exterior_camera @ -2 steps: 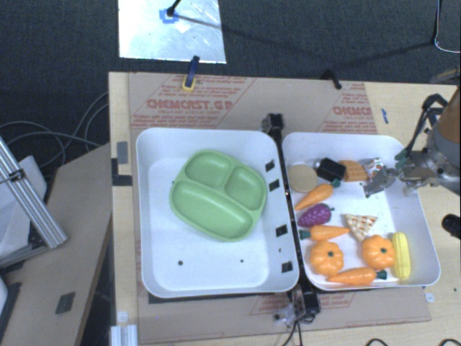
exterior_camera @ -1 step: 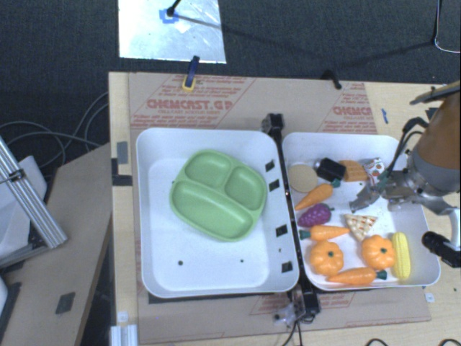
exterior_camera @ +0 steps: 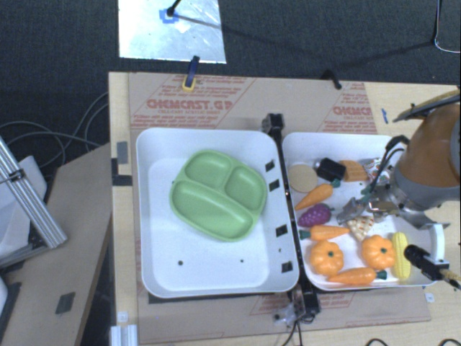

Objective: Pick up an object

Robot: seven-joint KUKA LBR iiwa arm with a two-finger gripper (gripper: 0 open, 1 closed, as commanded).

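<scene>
The right bin (exterior_camera: 302, 148) holds toy food: a carrot (exterior_camera: 315, 195), a purple grape bunch (exterior_camera: 315, 214), another carrot (exterior_camera: 329, 232), two small pumpkins (exterior_camera: 325, 257) (exterior_camera: 378, 251), a third carrot (exterior_camera: 353, 275), a yellow corn cob (exterior_camera: 400, 254), a black block (exterior_camera: 330, 169), a tan disc (exterior_camera: 302, 176) and an orange bread piece (exterior_camera: 355, 170). My gripper (exterior_camera: 364, 207) hangs low over the middle of this bin, just above a pale ridged piece (exterior_camera: 359, 226). The metal fingers are hard to make out against the clutter.
The left bin (exterior_camera: 155, 150) holds a green divided plate (exterior_camera: 218, 193). A black divider strip (exterior_camera: 282, 193) runs between the bins. The arm's orange band (exterior_camera: 432, 146) and grey wrist cover the right bin's far right side. Cardboard lies under both bins.
</scene>
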